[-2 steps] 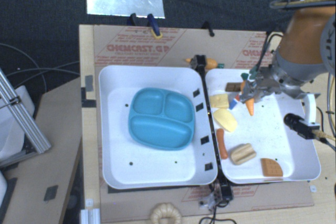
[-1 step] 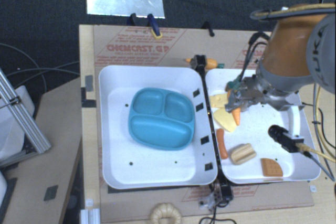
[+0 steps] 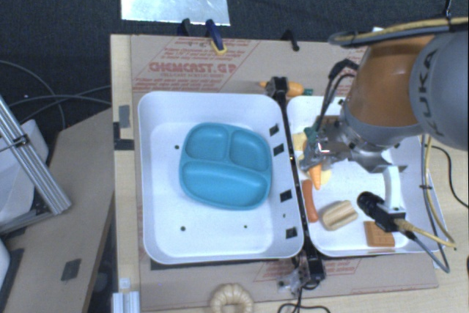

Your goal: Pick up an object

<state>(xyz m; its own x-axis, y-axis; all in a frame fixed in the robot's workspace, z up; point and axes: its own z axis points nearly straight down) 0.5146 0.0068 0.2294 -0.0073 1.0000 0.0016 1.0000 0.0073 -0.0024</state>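
The right bin (image 3: 344,249) holds several toy foods. A tan bread roll (image 3: 338,214) lies near its front, and a brown cracker (image 3: 379,234) sits to the right of the roll. A long orange carrot (image 3: 311,203) lies along the bin's left wall. A small orange piece (image 3: 316,177) sits just under the gripper (image 3: 319,150), and a pale yellow piece (image 3: 299,140) lies to the gripper's left. The gripper is low over the left part of this bin. The arm's grey and orange body (image 3: 388,91) hides the bin's back half.
The left bin (image 3: 157,179) carries a blue divided plate (image 3: 223,163). A yellow-orange item (image 3: 294,89) rests by the black clamp behind the bins. A ring-shaped pastry (image 3: 231,298) lies on the bench in front. A black part on a white bracket (image 3: 377,209) hangs over the roll's right.
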